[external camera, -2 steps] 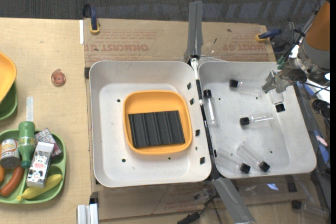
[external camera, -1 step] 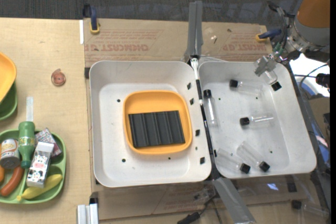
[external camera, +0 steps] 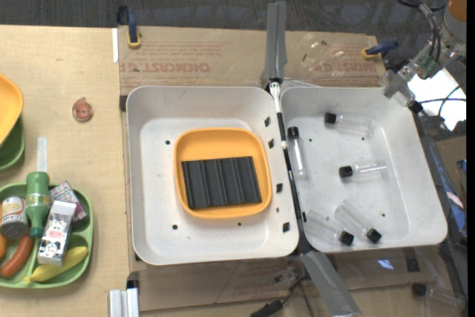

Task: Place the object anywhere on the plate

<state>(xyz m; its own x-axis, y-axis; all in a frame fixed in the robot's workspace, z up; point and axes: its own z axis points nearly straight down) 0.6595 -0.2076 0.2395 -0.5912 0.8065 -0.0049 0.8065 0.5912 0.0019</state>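
A yellow plate [external camera: 221, 142] with a dark ribbed insert [external camera: 222, 182] lies in the middle of the left bin [external camera: 148, 159]. Several clear vials with black caps lie in the right bin [external camera: 415, 182]: one near the back [external camera: 343, 120], one in the middle [external camera: 362, 171], one along the left wall [external camera: 295, 150], and two near the front [external camera: 340, 225] [external camera: 369, 233]. My gripper [external camera: 395, 85] hangs over the right bin's back right corner, away from every vial and far from the plate. I see nothing held in it.
The arm [external camera: 445, 33] comes in from the top right, trailing cables. A divider post [external camera: 275, 41] stands between the bins at the back. On the bench to the left sit a green tray [external camera: 44, 249] of toy food and a small pink disc [external camera: 82, 110].
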